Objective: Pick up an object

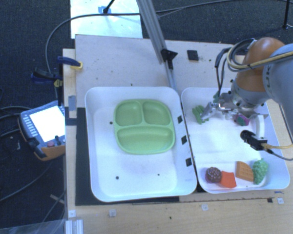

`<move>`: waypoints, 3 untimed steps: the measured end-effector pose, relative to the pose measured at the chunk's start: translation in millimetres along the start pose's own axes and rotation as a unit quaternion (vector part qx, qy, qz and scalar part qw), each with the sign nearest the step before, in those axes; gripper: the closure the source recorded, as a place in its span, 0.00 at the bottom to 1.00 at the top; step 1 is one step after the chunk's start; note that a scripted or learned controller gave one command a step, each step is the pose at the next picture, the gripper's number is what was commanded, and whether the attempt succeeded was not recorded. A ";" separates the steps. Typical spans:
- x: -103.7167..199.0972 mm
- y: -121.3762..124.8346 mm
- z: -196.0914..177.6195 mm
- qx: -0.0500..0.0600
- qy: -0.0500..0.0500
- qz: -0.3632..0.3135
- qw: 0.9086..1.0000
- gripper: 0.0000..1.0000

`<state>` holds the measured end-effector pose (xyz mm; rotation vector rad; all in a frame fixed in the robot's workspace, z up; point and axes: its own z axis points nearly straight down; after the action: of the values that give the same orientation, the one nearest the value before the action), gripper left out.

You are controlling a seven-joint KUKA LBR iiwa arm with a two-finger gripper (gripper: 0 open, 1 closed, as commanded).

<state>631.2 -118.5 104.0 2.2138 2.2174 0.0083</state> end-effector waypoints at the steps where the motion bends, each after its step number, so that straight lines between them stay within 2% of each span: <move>1: 0.6 -0.6 -7.4 0.002 0.001 0.000 1.000 1.00; 3: -2.3 5.1 -127.5 0.001 0.000 -0.002 1.000 1.00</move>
<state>635.0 -120.5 231.5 2.2118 2.2223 0.0072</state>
